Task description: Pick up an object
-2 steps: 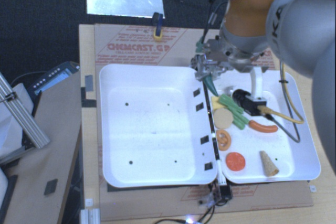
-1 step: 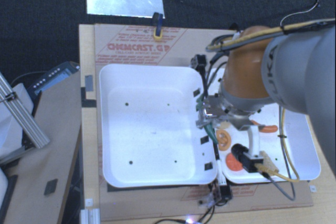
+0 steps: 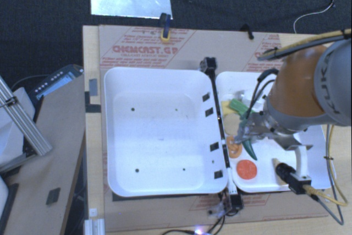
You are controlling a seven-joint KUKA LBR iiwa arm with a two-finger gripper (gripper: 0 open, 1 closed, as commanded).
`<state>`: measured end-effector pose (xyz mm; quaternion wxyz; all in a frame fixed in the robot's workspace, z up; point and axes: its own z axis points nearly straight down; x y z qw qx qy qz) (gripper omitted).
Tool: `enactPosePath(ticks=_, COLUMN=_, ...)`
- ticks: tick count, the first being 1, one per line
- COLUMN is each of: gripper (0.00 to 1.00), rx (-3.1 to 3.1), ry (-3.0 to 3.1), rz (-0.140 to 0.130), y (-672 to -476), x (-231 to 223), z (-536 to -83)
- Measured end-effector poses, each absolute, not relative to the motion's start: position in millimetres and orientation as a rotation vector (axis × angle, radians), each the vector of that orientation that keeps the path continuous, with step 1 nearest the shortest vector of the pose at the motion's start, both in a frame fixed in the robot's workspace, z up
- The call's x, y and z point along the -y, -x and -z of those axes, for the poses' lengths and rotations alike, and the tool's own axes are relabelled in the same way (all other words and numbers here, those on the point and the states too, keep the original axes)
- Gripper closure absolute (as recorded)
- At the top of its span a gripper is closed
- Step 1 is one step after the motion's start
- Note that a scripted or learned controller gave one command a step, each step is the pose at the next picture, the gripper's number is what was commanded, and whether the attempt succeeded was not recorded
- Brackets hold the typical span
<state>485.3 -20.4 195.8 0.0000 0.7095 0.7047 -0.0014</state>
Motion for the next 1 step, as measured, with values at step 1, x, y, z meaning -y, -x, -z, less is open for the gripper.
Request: enactPosePath(ticks=1, gripper=1.00, rx=-2.225, ry=-2.215, rz=-0.004, y=-488.0, x=15.0, z=-206.8)
